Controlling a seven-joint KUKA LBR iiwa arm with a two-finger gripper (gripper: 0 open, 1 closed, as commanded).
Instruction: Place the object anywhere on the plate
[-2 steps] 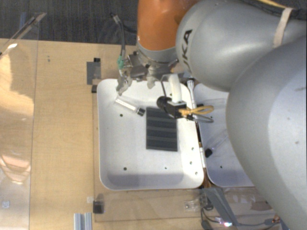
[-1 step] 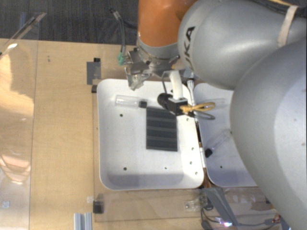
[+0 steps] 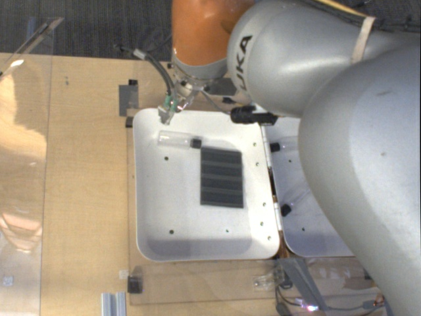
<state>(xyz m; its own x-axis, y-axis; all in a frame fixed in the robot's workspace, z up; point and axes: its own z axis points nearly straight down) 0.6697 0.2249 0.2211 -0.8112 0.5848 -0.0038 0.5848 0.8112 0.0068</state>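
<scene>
Looming closest to the lens, the grey KUKA arm with its orange band (image 3: 200,25) covers most of the right side. On the light wooden bench (image 3: 72,176), the left shallow white bin (image 3: 164,236) holds a clear plastic tube with a dark cap (image 3: 176,138) near its top left corner and a dark grey ribbed rectangular plate (image 3: 222,176) just beside it, apart. The gripper (image 3: 172,105) hangs above the bin's top edge; whether its jaws are spread is impossible to tell. The right white bin (image 3: 296,229) is half hidden.
</scene>
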